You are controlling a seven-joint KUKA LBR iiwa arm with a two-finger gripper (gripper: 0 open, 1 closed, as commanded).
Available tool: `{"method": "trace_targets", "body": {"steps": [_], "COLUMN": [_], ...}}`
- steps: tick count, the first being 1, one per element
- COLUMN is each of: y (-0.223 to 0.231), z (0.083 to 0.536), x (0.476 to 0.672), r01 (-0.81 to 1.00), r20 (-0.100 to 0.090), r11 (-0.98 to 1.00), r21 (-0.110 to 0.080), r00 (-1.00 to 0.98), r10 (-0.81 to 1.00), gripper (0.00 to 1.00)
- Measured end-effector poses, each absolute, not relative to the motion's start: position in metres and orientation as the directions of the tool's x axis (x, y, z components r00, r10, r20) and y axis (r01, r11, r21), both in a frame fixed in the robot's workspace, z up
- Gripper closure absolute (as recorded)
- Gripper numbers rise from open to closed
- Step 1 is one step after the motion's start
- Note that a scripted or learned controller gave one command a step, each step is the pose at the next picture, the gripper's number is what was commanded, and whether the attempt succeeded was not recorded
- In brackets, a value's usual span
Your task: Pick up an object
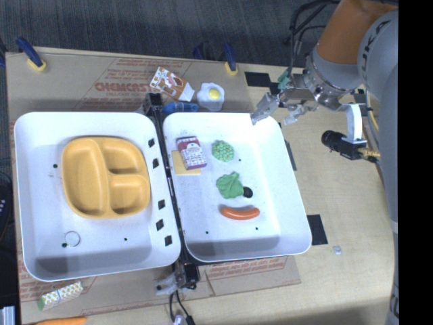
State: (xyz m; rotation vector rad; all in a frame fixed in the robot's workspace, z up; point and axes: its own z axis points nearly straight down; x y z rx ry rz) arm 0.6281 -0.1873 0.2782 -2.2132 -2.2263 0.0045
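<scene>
Camera view: two white bins side by side on the table point(352, 263). In the left bin point(34, 202), a yellow divided tray point(106, 177) near the centre. In the right bin point(287, 202), a small carton point(191, 152) on a yellow block point(184, 165) by the left wall, a green bumpy ball point(223, 151) toward the far edge, a green leaf point(230, 185) at centre, a sausage point(239, 212) toward the near edge. Beyond the bins' far edge, a snack packet point(166, 81) and a yellow-and-white toy point(211, 95).

End effector point(276, 112) above the far right corner of the right bin, fingers spread, gripping nothing.

Step in hand, apparently: approach, nothing grasped yet. Next move likely calls for travel inward over one item, perhaps the ball as nearest, then descent with fingers astride it.
</scene>
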Motion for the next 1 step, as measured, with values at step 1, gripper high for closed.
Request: {"method": "trace_targets", "body": {"steps": [1], "y": [-0.1655], "z": [0.1539], "x": [0.6000], "r01": [1.000], "r20": [0.001], "r11": [0.030], "r21": [-0.007], "r00": [-0.030], "r10": [1.000], "gripper": [0.00]}}
